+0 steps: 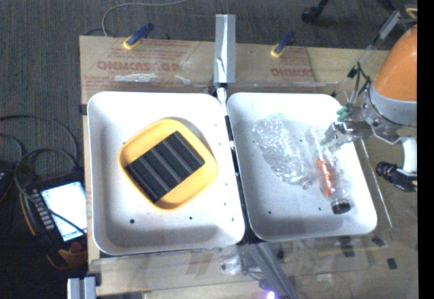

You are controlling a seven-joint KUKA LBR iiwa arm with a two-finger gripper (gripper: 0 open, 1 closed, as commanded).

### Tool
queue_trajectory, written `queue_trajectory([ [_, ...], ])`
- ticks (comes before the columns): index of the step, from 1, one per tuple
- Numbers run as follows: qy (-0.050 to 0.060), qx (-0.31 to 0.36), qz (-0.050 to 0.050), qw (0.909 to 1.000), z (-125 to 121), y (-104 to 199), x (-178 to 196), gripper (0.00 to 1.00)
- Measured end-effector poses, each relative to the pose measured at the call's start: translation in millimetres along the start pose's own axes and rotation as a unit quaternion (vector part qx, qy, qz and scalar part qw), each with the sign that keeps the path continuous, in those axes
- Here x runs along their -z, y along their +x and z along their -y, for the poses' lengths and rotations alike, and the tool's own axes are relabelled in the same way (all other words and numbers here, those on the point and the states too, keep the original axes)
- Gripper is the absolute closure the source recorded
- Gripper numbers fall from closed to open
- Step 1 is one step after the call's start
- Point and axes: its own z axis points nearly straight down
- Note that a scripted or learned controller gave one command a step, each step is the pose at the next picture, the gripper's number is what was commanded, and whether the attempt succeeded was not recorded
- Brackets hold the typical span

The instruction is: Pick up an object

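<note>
Two white bins: the left bin (108, 155) has a rounded yellow tray with black ribs (168, 163); the right bin (352, 220) has crinkly clear plastic (281, 148) and a clear tube (331, 184). Can't tell the state of the jaws.

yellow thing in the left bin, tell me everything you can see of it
The yellow object is a rounded-square piece, glossy like plastic, with a dark panel on top crossed by parallel ridges. It lies flat and turned at a diagonal, near the middle of the left bin, resting on the bin floor. Nothing else touches it; the arm's hand is away over the right bin.
</note>
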Motion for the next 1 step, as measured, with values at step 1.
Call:
queue_trajectory([
  [1,-0.002,0.144,-0.009,0.9896,10.2,-2.2,-82.7,0.0],
])
